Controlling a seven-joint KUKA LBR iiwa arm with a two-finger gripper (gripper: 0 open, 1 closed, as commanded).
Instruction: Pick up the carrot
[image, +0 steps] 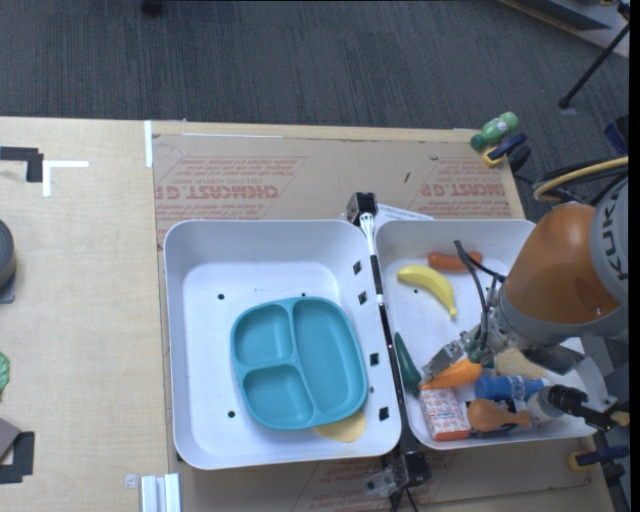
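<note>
A robotics lab: a grey-and-orange arm reaches in at three o'clock over two white bins on a cardboard-lined bench, with toy food and grey carpet at twelve o'clock.

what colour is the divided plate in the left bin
Teal blue all over; the divided plate shows plainly in the camera view, lying in the left bin.

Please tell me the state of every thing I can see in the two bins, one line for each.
Gripper: low in the right bin, at the carrot.
Carrot: lying flat, next to the gripper.
Banana: lying loose, apart from the arm.
Tray: flat and right way up in the left bin.
Yellow piece: partly under the tray.
Box: lying flat near the front wall.
</note>
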